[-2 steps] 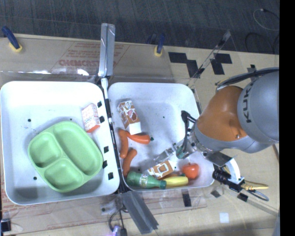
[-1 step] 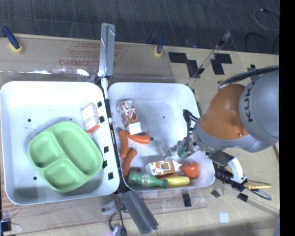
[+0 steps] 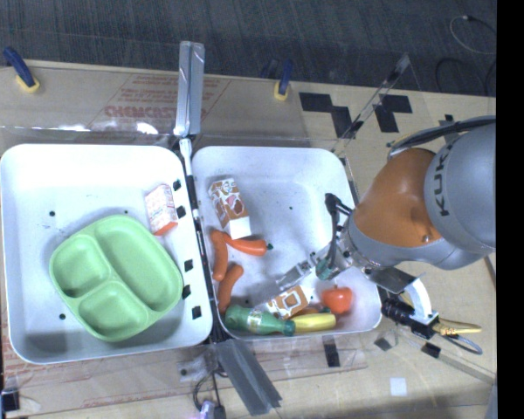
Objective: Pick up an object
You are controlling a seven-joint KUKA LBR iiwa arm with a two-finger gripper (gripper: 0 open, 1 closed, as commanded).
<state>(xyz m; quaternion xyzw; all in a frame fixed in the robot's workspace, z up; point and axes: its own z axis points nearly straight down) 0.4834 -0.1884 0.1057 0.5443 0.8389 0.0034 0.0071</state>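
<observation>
My gripper hangs low in the right bin, near its front right corner. Just below it lies a small brown and white carton, with a red tomato to the right. A yellow banana and a green bottle lie along the front wall. Further left are an orange carrot, two orange-brown sausages and a taller brown and white carton. Nothing can be seen held in the gripper.
The left bin holds a green divided plate and a small orange and white carton. A metal divider stands between the bins. The arm's orange band hangs over the right bin's right wall.
</observation>
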